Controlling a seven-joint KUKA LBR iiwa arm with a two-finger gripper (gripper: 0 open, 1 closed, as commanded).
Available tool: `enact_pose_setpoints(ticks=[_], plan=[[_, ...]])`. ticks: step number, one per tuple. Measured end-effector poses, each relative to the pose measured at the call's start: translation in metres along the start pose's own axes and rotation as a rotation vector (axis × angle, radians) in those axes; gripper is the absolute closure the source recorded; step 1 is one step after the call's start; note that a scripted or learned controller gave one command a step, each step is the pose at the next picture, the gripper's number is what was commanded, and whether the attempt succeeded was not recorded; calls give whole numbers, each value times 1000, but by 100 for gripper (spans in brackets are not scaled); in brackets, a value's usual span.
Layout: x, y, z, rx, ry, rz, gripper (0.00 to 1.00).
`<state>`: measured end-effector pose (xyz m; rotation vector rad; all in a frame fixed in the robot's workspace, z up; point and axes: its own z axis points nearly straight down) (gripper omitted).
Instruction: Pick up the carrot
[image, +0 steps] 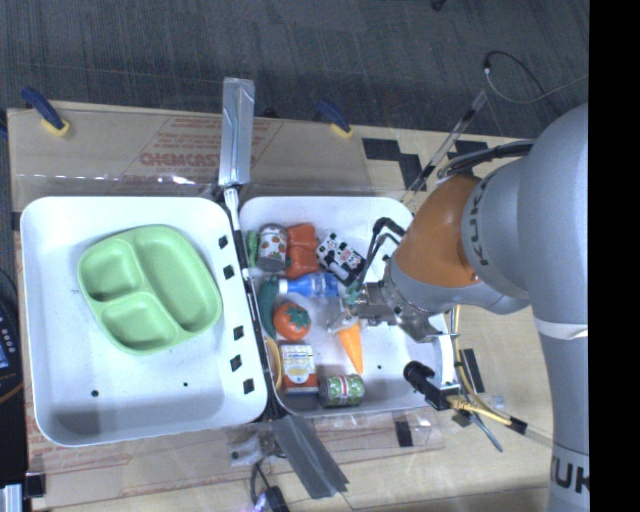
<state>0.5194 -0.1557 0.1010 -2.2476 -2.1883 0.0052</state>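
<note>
Nearest the front edge of the right bin: a small can beside a box. The carrot lies mid-bin, tip toward the front. My claw sits right at its thick end; I cannot tell its state. Behind: a tomato, a bottle. The left bin holds a green plate.
</note>
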Motion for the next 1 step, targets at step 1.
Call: enact_pose_setpoints(ticks=[1], plan=[[2, -43, -114, -5, -1, 116, 100]])
